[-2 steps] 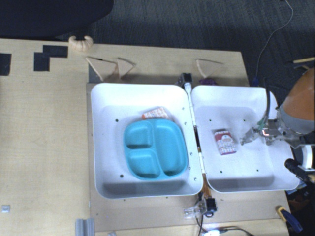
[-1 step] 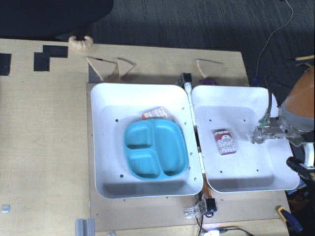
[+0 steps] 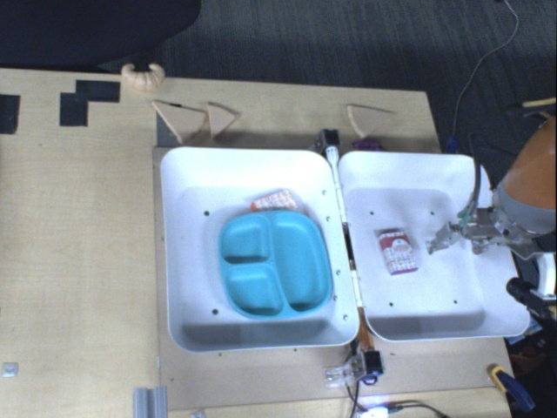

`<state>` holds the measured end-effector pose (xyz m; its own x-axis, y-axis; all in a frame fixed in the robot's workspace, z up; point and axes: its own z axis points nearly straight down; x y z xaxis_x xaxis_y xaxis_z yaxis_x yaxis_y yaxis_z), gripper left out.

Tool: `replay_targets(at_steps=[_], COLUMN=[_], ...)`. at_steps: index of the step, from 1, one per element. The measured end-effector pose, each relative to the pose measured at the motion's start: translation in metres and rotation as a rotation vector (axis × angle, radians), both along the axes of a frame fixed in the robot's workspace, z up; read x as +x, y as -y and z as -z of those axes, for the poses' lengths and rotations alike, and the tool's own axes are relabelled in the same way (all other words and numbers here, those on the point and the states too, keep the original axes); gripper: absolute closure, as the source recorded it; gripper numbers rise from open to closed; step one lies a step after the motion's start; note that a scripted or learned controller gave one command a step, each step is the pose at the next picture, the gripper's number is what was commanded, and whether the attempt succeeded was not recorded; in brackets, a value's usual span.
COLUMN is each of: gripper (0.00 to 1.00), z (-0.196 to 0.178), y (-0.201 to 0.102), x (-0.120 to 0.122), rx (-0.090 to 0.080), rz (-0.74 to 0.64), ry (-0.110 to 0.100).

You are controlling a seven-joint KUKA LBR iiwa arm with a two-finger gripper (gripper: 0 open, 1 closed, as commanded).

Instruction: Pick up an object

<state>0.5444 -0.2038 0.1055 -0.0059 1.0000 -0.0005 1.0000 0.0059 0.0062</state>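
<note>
My arm comes in from the right side of the view, its orange band showing at the edge, and my hand (image 3: 446, 236) hangs low over the right bin (image 3: 452, 316), in its right half. The fingers (image 3: 438, 240) point toward the middle of that bin, but they are small and blurred against the white floor, so I cannot tell whether they are spread or closed, and I see nothing between them. Just to the left of my fingertips, with a strip of bare floor between, lies a small red and white packet (image 3: 397, 251), flat on the floor of the right bin, near its centre and a little toward the left wall. It is apart from my hand, not touching it. The left bin (image 3: 187, 259) sits against the right one, sharing the middle ridge. In it rests a blue tray (image 3: 274, 264) with three compartments, filling most of the floor and turned slightly askew. Behind the tray, tucked against its far edge, is another red and white packet (image 3: 275, 201), partly hidden by the tray's rim. Both bins rest on the pale wooden bench (image 3: 78, 259), and a few cables trail along its near edge below the bins.
</note>
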Motion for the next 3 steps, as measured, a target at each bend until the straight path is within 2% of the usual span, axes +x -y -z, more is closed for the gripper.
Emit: replay_targets(at_steps=[1,2,3], gripper=[0.0,1.0,1.0], z=[0.017,0.006,-0.048], y=[0.001,0.002,-0.056], x=[-0.056,-0.054,0.004], rx=[0.001,-0.002,0.001], rz=[0.002,0.002,0.0], ry=[-0.002,0.005,-0.002])
